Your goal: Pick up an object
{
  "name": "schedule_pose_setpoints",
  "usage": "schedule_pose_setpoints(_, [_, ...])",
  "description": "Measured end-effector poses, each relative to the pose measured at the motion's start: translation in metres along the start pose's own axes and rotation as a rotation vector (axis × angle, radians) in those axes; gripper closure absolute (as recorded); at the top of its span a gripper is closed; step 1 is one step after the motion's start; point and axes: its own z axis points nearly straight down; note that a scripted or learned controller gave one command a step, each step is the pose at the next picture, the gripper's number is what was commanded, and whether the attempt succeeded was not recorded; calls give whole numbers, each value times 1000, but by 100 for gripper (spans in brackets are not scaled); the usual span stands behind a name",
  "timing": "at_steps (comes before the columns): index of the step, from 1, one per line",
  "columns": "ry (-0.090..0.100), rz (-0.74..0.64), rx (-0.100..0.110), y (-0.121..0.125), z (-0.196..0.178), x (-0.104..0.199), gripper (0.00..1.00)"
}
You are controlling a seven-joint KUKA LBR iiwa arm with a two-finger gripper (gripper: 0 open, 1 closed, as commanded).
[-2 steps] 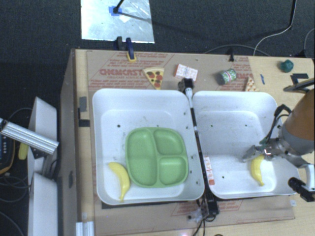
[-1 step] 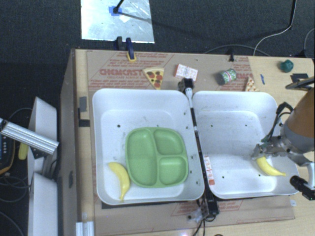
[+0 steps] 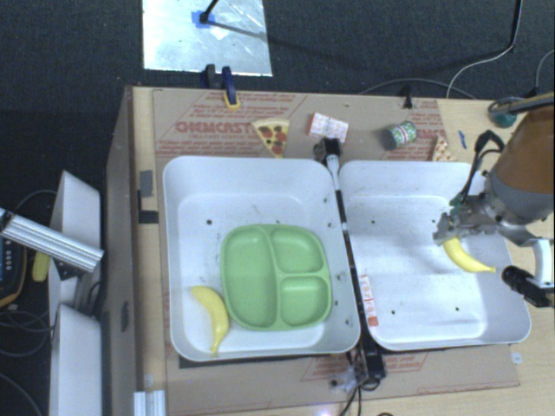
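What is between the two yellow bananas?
In the camera view, the green plate and the bins' middle divider lie between the left banana and right banana.

arm (image 3: 531, 159) — cut off at right edge

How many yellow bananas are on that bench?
2. One yellow banana lies in the left white bin, beside the green divided plate. The other is in the right white bin, right at the gripper. More may be hidden beneath the arm.
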Motion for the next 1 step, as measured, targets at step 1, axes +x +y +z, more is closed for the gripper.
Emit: schedule_pose_setpoints(1, [2,-3,-2,44,-67,91,100])
